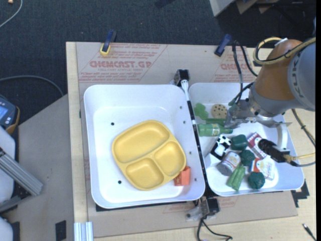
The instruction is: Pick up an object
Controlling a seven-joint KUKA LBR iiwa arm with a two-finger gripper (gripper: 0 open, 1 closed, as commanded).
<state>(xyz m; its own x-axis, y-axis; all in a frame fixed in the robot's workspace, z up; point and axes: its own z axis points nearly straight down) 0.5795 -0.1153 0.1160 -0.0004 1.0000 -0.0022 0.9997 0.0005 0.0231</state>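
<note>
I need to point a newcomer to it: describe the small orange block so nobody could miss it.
Start at the left white bin, which holds a yellow three-compartment plastic tray. The small orange block sits against that tray's lower right edge, near the wall shared with the right bin. It is the bin's only orange item, far smaller than the tray.

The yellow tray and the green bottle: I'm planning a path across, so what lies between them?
In the camera view, between the yellow tray and the green bottle lie bare floor of the left bin and the two bins' adjoining rims.
</note>
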